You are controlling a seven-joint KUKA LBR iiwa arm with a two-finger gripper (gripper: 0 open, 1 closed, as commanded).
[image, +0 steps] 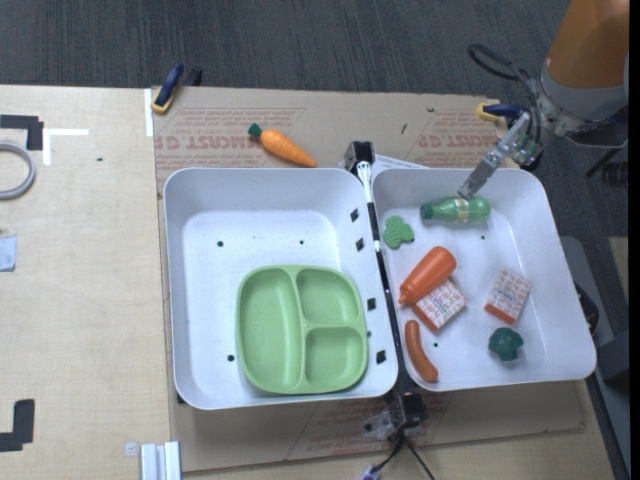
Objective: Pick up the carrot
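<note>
I am hanging my jaws (480, 180) over the right bin (560, 258), beside a green bottle (456, 209); whether they are apart I cannot tell. The carrot (284, 146) is lying unpicked on the worktop (80, 268) behind the left bin (200, 218).

You've got an orange carrot (284, 147) with green top, light green tray (300, 329), two white bins (200, 228), green bottle (456, 210), orange-red pepper (428, 273), red sausage (420, 352), two red-white checked boxes (507, 297), tan worktop (80, 298).
</note>
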